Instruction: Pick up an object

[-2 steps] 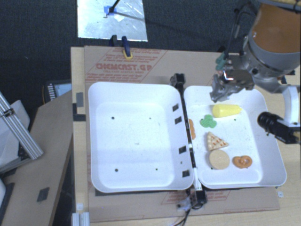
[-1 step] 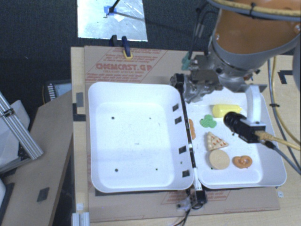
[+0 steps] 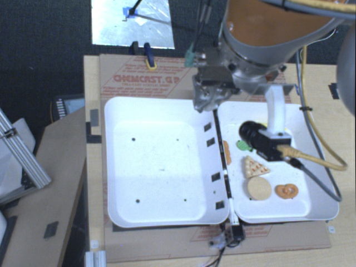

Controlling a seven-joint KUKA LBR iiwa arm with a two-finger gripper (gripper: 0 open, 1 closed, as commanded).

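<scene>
White bins sit side by side on the bench, two in all: the left bin [image 3: 156,171] and the right bin [image 3: 314,204]. The right bin holds four small things in view: a green piece [image 3: 242,145], a pizza slice [image 3: 255,166], a round cracker [image 3: 259,189] and an orange pretzel [image 3: 287,191]. The arm [image 3: 278,21] leans in from the right, its wrist low over the bins' far edge. Whether the jaws [image 3: 208,100] are released or clenched, one cannot tell.

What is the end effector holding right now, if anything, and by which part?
It cannot be told. The end effector hangs over the divider at the far edge of the bins, and nothing is visible in it. The pizza slice, cookie and pretzel lie in the right bin.
</scene>
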